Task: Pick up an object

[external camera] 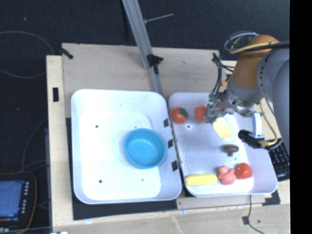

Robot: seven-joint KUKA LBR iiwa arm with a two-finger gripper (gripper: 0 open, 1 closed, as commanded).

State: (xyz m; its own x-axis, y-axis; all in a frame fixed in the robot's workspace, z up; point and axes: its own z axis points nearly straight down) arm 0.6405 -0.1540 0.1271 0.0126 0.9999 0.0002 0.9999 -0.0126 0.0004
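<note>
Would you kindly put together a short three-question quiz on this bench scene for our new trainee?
1. True or false: the blue bowl lies in the right bin.
2. Which thing lies nearest the hand?
A. the yellow banana
B. the red ball
C. the pink toy
3. Fill in: the tomato lies at the right bin's far ____ corner, as the camera sees it.

Key
1. False: it lies in the left bin.
2. B: the red ball sits right beside the hand, while the banana and pink toy lie along the near edge.
3. Left.
</note>
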